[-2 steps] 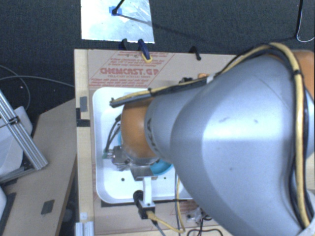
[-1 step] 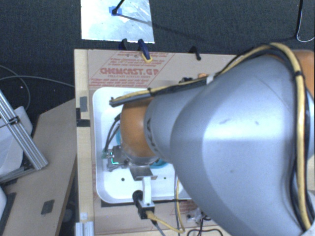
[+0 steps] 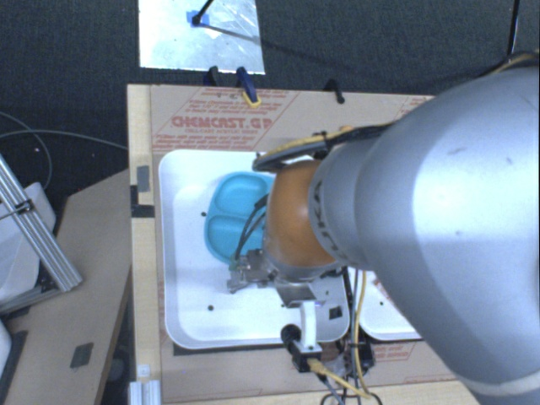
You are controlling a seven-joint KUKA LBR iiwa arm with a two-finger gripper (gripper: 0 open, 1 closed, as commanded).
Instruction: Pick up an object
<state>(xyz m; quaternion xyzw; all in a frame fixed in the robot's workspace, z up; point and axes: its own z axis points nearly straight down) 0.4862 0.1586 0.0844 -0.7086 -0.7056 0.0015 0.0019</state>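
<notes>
Here the claw [image 3: 239,277] hangs low inside the shallow white plastic bin on the left [image 3: 181,251], at the end of the big grey robot arm with the orange band [image 3: 291,222]. The arm is so big that it hides most of the claw, so I cannot tell how the claw is set or if it has hold of anything. Just beside the claw, a bit up and to the left, lies the light blue plastic dish with two round hollows [image 3: 229,218]. The dish sits on the white floor of the left bin, and part of it is hidden under the arm. It looks very near the claw, maybe touching, but I cannot be sure. I think this is the step where the claw goes down to grab the dish, and the pick up is not done yet, since the dish seems to lie flat in the bin. For the next move, I think the claw has to get a good hold on the edge of the dish and then go straight up. The dish looks smooth and thin, so it could slip out. A second white bin [image 3: 396,323] peeks out on the right, under the arm. Both bins rest on the brown board desk with red letters [image 3: 224,112].
</notes>
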